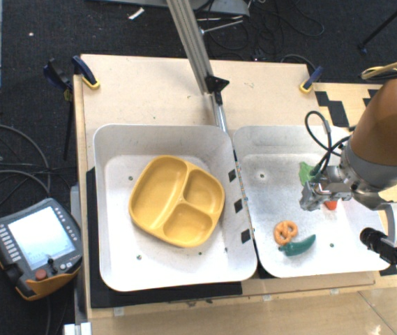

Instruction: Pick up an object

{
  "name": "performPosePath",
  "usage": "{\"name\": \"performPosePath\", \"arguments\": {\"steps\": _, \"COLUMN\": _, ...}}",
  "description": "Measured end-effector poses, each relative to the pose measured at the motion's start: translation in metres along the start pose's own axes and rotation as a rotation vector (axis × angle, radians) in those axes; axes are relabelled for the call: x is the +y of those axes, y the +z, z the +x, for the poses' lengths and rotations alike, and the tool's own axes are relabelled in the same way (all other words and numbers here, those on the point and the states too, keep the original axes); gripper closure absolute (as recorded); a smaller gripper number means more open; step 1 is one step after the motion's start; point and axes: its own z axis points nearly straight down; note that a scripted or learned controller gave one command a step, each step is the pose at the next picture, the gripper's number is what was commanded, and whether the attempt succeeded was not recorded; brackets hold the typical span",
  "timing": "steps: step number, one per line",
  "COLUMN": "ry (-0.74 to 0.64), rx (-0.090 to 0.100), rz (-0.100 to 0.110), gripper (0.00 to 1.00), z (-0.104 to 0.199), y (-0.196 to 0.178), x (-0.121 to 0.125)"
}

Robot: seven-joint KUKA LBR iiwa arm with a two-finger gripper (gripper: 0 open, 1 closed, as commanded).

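A: Camera view: pincer [317,195] low in the right bin [268,145], beside a green piece [305,171]; grip state I cannot tell.

B: Pretzel [286,230] and green pepper [300,245] lie nearer, touching. Better to centre over one item and descend straight, avoiding its neighbour.

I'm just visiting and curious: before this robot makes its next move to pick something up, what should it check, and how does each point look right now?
1. Things to pick in the right bin: ok; a pretzel, a dark green piece and a light green piece lie there.
2. Hand over that bin: ok.
3. Hand already holding something: cannot tell; something red sits at it.
4. Pretzel apart from the dark green piece: not ok, they touch.
5. Yellow plate out of the way: ok, it sits in the left bin.
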Motion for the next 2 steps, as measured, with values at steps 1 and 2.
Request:
{"name": "performPosePath", "arguments": {"steps": 1, "ry": -0.004, "rx": 0.002, "rz": 0.002, "gripper": 1.00, "z": 0.042, "y": -0.012, "x": 0.025}}
{"name": "performPosePath", "arguments": {"steps": 2, "ry": -0.005, "rx": 0.003, "rz": 0.005, "gripper": 1.00, "z": 0.093, "y": -0.010, "x": 0.040}}
